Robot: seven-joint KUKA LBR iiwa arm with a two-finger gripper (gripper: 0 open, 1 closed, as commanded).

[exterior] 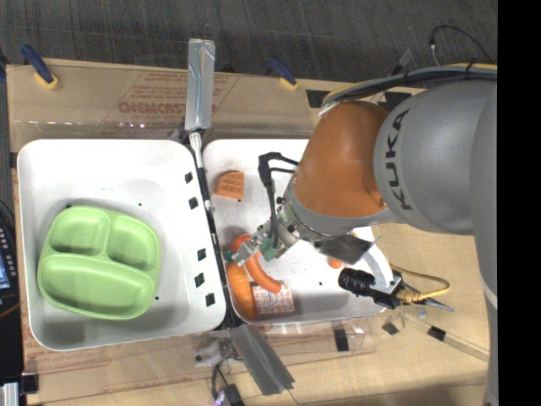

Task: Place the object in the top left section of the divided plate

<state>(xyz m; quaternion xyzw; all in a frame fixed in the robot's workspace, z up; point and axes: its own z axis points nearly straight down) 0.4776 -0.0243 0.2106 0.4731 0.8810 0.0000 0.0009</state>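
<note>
In the right bin (254, 155), near its left wall, we see the gripper (269, 248) low over an orange bottle (254, 293); we cannot tell its jaw state. The green divided plate (99, 262) sits in the left bin (101, 163).

Two bins sit side by side on the desk (439, 252). The left bin (101, 159) holds a divided plate (97, 262), lying toward its left and near side. The right bin (245, 155) holds a waffle piece (229, 184) near its far left corner, apart from the rest. Nearer the camera, against the wall shared with the left bin, a bottle (254, 297) lies on its side (a sausage (262, 277) rests on top of it). The gripper (264, 248) hangs just above these two.
</note>
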